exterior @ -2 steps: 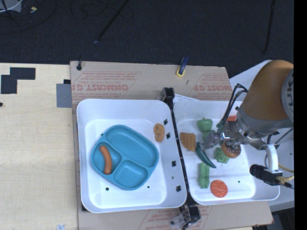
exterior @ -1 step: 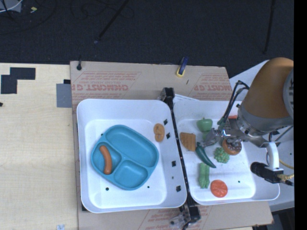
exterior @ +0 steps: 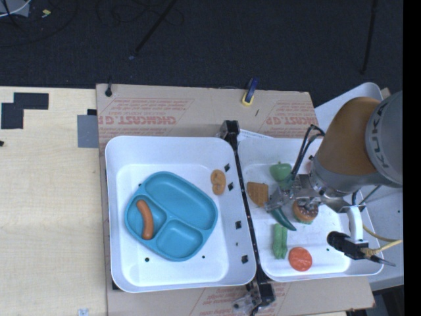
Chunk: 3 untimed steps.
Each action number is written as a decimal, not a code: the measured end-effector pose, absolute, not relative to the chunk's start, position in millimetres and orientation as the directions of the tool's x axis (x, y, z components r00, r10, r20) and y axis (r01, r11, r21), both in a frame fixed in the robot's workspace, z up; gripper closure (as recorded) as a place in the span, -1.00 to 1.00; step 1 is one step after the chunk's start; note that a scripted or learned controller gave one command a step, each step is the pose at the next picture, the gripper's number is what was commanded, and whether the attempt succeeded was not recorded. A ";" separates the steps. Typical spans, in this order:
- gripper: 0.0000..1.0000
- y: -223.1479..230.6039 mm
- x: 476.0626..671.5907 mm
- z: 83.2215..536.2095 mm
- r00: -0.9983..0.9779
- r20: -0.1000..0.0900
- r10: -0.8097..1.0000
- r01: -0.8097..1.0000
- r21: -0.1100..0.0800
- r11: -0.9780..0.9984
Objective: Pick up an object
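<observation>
The claw (exterior: 291,206) hangs low in the right shallow white plastic bin (exterior: 329,263). Just left of it lies the tan bread-like piece (exterior: 257,193); behind it, the green pepper-shaped toy (exterior: 281,171). Touching its right side is the small burger-like toy (exterior: 306,211). In front lie the green pod-shaped toy (exterior: 279,240) and the round red tomato-like toy (exterior: 300,259) — side by side. Far left, in the left shallow white plastic bin (exterior: 168,149), sits the blue compartment tray (exterior: 172,214) — the orange sausage toy (exterior: 145,218) in its left compartment, the small round orange cookie-like piece (exterior: 218,182) beside the tray.
</observation>
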<state>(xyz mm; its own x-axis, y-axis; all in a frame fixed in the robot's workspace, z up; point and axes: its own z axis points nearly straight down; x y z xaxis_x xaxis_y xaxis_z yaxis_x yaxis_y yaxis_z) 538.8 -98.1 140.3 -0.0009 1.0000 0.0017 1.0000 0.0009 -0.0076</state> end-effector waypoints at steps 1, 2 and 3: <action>-1.00 -99.8 542.3 116.7 0.003 -0.002 1.000 1.000 0.010 -0.003; 1.00 -104.3 541.5 125.3 0.011 -0.009 1.000 1.000 0.010 -0.011; 1.00 -107.8 548.3 169.9 0.002 0.000 1.000 1.000 0.000 -0.002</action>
<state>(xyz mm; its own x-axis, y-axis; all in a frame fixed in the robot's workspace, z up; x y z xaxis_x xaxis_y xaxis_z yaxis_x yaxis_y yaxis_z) 548.3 -107.8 169.9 0.0021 1.0000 0.0004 1.0000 -0.0021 0.0002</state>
